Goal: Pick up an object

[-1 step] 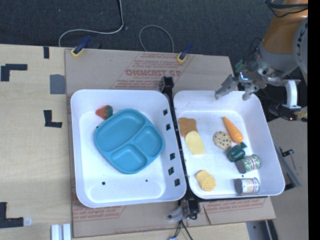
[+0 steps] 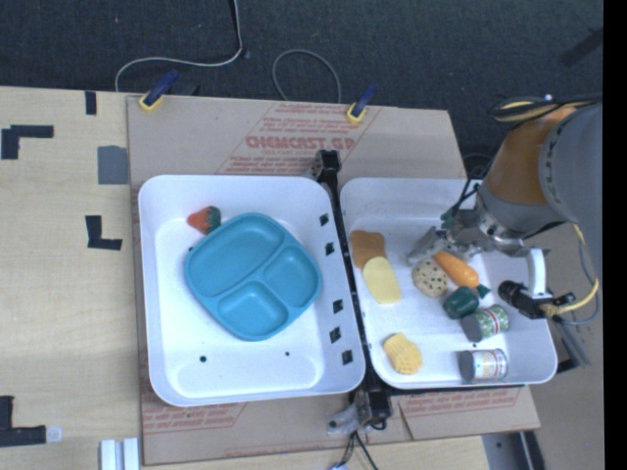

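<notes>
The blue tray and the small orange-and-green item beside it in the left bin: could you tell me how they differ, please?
The blue tray is large, flat and split into compartments; the orange-and-green item is small and lumpy. The tray sits mid-bin; the item lies by its upper-left corner. Both rest in the left bin.

Grey arm (image 2: 563, 179) with orange band reaching in from the right, end effector (image 2: 441, 238) lowered, pointing left.

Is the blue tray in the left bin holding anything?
Empty. All three compartments of the blue tray show bare; the small orange toy lies beside it.
</notes>
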`<control>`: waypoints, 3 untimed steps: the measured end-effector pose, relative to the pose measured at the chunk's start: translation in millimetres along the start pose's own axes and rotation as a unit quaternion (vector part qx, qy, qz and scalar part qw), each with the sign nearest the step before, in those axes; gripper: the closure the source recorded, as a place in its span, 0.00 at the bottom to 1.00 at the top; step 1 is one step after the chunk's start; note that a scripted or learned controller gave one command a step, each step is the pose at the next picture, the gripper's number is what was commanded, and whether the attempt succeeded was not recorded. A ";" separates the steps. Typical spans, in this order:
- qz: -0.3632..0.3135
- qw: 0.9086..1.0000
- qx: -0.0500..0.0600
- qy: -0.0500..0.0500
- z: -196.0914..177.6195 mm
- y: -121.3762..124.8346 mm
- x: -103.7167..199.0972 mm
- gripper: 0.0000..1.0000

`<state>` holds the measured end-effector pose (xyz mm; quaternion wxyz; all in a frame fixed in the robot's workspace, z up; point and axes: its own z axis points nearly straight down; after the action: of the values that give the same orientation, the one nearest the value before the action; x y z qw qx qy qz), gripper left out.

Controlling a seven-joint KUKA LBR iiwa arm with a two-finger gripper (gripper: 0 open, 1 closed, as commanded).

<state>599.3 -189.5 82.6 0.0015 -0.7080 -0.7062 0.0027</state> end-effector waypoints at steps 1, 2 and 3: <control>-0.002 1.000 -0.003 0.000 -17.7 3.6 1.6 1.00; -0.008 1.000 -0.007 0.003 -108.4 9.6 121.1 1.00; -0.006 1.000 -0.003 0.001 -101.9 11.6 190.4 1.00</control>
<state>612.0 1.1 184.1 0.0003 -0.7040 -0.7102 -0.0004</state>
